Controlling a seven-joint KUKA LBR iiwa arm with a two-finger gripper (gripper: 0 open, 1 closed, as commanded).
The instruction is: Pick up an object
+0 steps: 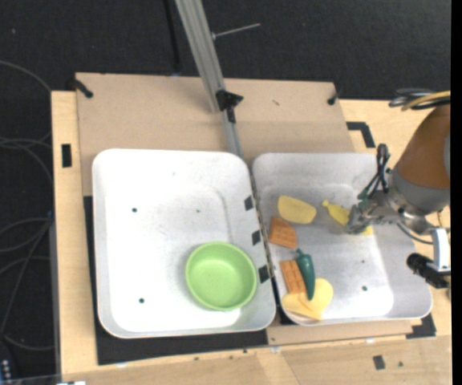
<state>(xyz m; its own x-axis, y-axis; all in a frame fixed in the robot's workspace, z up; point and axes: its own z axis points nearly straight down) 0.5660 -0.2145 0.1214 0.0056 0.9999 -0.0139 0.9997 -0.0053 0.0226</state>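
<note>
Down in the right bin [391, 295], near its right edge: gripper [358, 217], touching a small yellow piece [337, 212]. Cannot tell whether clamped on it or merely beside it. Probably light, hard plastic, smooth and apt to slip or skid; best pinched across the narrow middle. Toward the bin's left edge: yellow slice [296, 209], orange block [283, 234], green-topped carrot [304, 268]. Left bin [135, 183] carrying a green bowl [220, 275].
</note>
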